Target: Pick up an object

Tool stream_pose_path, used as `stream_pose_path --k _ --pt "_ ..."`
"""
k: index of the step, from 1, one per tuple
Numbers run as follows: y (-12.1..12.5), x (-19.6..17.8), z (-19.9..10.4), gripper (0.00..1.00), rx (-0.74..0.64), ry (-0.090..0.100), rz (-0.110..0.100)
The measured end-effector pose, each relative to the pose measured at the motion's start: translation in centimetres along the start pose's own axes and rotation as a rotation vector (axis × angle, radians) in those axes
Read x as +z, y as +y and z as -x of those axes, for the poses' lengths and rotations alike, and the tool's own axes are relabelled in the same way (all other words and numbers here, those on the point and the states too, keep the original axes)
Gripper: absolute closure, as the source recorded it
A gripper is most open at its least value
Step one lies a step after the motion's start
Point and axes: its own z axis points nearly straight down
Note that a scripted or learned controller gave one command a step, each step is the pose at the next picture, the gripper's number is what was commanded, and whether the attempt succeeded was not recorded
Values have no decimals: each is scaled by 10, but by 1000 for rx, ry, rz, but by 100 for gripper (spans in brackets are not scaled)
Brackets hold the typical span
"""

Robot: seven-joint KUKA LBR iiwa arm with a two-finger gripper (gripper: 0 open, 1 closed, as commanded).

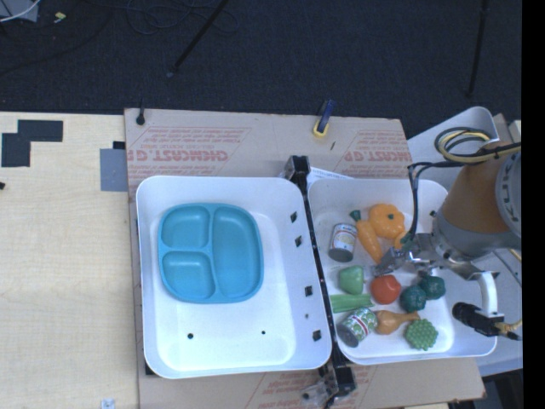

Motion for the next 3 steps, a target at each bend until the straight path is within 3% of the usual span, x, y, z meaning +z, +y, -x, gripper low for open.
stream_pose_path --k 1,3 --pt "0 -12 1 100 3 1 0" --pt "-9 -108 3 100 0 -2 7"
